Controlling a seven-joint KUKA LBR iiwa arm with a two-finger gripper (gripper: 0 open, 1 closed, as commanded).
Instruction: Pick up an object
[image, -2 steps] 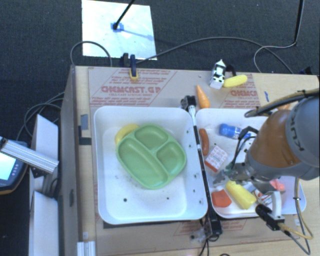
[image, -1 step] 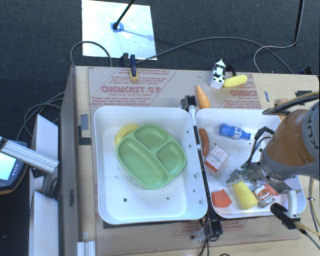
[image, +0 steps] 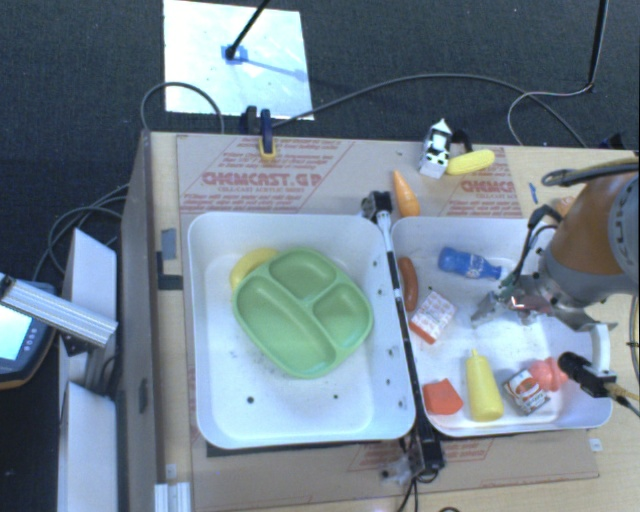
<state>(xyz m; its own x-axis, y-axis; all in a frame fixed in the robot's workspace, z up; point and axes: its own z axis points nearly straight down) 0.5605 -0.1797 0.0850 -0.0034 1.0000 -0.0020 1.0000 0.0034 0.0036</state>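
Hand (image: 497, 305) low in right bin (image: 500, 240), finger state unclear; blue bottle (image: 468, 264) at 11 o'clock; descend squarely, close gently.

Grey arm (image: 600, 265) with orange band, black cables, metallic pincer (image: 497, 305).

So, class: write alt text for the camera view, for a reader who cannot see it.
A grey-and-orange robot arm reaches from the right, its end effector over the right bin of small toys, including a blue bottle and yellow bottle. The left bin holds a green divided plate.
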